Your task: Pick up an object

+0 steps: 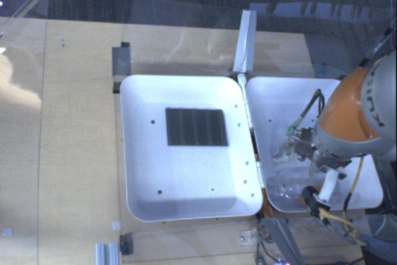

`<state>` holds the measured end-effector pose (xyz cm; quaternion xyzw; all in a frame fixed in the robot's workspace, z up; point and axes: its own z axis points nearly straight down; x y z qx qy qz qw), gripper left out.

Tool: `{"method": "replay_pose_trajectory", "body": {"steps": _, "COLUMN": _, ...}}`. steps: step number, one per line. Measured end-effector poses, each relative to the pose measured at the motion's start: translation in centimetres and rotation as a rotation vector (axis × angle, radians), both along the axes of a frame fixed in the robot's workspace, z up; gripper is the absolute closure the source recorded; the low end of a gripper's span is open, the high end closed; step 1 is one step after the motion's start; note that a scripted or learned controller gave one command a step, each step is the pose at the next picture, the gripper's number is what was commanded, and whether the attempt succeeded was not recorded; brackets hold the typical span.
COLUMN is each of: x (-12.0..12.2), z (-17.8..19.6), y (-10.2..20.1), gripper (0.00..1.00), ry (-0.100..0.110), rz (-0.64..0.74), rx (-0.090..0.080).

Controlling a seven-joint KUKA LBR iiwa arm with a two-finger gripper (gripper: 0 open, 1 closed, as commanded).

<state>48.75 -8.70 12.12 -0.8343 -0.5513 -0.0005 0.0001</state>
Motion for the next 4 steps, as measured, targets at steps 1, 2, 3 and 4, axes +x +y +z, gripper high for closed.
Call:
{"method": "replay_pose_trajectory", "body": {"steps": 1, "x": 3.7, "z": 4.1, "y": -3.3, "gripper": 0.00, "ry": -0.002, "rz": 0.061, "rx": -0.001}}
{"method": "replay_pose_trajectory", "body": {"steps": 2, "x": 1.8, "z": 7.1, "y": -9.3, "gripper": 0.00, "ry": -0.005, "rz": 0.045, "rx": -0.003}}
{"method": "replay_pose_trajectory", "body": {"steps": 3, "x": 0.4, "z": -3.1, "y": -6.2, "gripper": 0.00, "ry": -0.014, "rz": 0.189, "rx": -0.004}}
{"method": "replay_pose_trajectory", "body": {"steps": 4, "x": 3.4, "z": -0.3, "y": -10.9, "gripper": 0.00, "ry": -0.003, "rz": 0.124, "rx": -0.002}}
